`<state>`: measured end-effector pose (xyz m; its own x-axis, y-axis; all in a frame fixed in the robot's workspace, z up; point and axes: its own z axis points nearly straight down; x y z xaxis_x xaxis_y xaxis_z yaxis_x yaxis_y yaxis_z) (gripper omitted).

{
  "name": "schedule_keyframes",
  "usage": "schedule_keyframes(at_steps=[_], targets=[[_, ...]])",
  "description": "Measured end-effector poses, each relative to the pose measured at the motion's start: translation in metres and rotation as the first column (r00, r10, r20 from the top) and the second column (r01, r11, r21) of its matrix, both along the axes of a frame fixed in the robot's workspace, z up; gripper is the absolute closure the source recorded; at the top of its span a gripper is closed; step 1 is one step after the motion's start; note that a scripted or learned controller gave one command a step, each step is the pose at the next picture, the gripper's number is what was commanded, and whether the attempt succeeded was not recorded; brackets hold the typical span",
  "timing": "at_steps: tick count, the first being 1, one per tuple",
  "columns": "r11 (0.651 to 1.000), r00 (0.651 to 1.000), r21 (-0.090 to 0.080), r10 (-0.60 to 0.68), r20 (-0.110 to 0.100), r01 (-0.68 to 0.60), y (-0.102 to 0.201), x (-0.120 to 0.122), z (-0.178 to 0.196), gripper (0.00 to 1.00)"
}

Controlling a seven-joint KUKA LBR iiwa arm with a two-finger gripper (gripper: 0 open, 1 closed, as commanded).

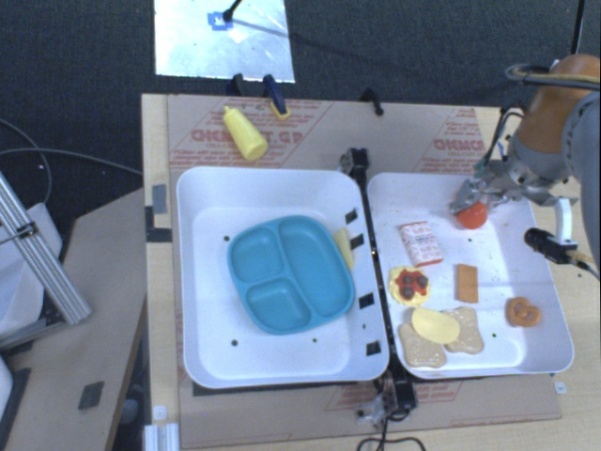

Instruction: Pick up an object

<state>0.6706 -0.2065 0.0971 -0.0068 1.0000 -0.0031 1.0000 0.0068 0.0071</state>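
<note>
Orange-red and round, a small toy tomato [472, 216] lies on the floor of the right bin [545, 280], toward that bin's far edge. The gripper [474, 198] is directly over it, with its metal fingertips touching or nearly touching the tomato's top; whether the jaws are spread or closed on it cannot be told from this slanted look, and the tomato is not clearly between the fingers.

Taking the tomato as the landmark, the grey arm with its orange band [549, 120] rises behind and to the right of it. Just nearer the camera and to the left of the tomato lies a red-and-white packet [421, 243]. Further toward the camera from the tomato is a small brown rectangular cracker [466, 283], and left of that a yellow tart with dark red berries [408, 285]. Nearest the front wall, well apart from the tomato, a yellow lemon-like piece [435, 325] rests on slices of toy toast [465, 334]. To the front right of the tomato lies a brown pretzel-shaped piece [522, 313].

Well to the left of the tomato, the left bin [211, 252] holds a blue divided plate [290, 272], with a thin yellow piece [345, 250] beside the plate's right edge. Far left and behind the tomato, outside both bins, a yellow squeeze bottle [244, 132] lies on the cardboard sheet [310, 130].
</note>
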Motion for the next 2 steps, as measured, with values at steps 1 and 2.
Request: schedule_keyframes(at_steps=[1, 2], targets=[[1.000, 1.000, 0.004, 0.002, -0.005, -0.002, 0.065, -0.013, -0.012, 1.00], [1.000, 1.000, 0.003, 0.004, 0.003, -0.004, 0.135, 0.000, 0.095, 1.00]])
